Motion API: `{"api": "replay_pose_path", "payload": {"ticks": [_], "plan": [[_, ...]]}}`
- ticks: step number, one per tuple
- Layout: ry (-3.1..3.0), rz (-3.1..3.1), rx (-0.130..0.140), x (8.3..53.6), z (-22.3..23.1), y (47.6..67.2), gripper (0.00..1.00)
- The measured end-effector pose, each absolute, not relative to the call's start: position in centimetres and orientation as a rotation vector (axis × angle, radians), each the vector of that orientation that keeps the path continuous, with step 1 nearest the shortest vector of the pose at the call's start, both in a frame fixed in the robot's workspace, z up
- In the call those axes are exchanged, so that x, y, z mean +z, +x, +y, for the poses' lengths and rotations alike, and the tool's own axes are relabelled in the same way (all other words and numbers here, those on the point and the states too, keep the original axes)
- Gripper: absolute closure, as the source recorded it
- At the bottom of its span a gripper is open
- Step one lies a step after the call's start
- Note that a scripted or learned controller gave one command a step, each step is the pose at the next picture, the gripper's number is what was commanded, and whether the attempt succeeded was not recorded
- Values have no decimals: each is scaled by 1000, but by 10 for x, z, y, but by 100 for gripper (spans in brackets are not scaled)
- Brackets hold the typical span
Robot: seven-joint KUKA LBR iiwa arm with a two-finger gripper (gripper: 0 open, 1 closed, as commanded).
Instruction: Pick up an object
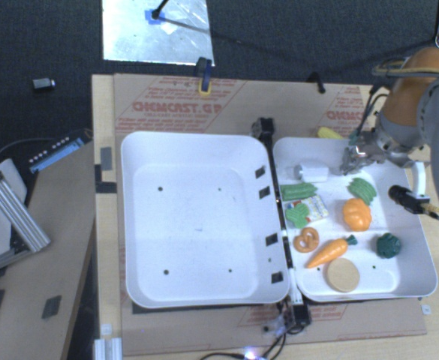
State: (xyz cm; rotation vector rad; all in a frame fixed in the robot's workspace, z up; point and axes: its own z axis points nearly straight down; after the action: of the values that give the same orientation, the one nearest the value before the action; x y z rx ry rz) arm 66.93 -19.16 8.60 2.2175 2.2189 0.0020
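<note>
From above, the shallow white right-hand bin (pixel 410 280) holds all the toy food, so any pick has to happen there, and the grey arm with its orange band comes in over that bin's far right corner. Its two-finger gripper (pixel 352 158) hangs low near the bin's far rim, just above the leafy green toy vegetable (pixel 362 188) and just right of the small white cylinder (pixel 311 173); nothing can be seen caught in it, and its tip is too small and dark to tell how it is set.

Toward the bin's middle lie the round orange toy fruit (pixel 357 214), a green pea pod (pixel 298 191) against the left wall, a green broccoli piece on a printed card (pixel 298 215), a brown pretzel (pixel 306 239), an orange carrot (pixel 329 252), a tan round cookie (pixel 343 275) near the near rim and a dark green floret (pixel 388 245) to the right.

The pieces sit loosely apart, leaving room for a descent; the leafy vegetable or the cylinder looks the likeliest target.
</note>
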Motion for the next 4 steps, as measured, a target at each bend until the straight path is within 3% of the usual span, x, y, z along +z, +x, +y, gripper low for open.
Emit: {"api": "replay_pose_path", "payload": {"ticks": [1, 2, 3, 4], "plan": [[2211, 2229, 2, 85, -140, 669, 100], [2214, 2225, 2, 85, -142, 669, 0], [2210, 2231, 5, 106, -79, 668, 0], [2211, 2226, 6, 117, -83, 669, 100]]}}
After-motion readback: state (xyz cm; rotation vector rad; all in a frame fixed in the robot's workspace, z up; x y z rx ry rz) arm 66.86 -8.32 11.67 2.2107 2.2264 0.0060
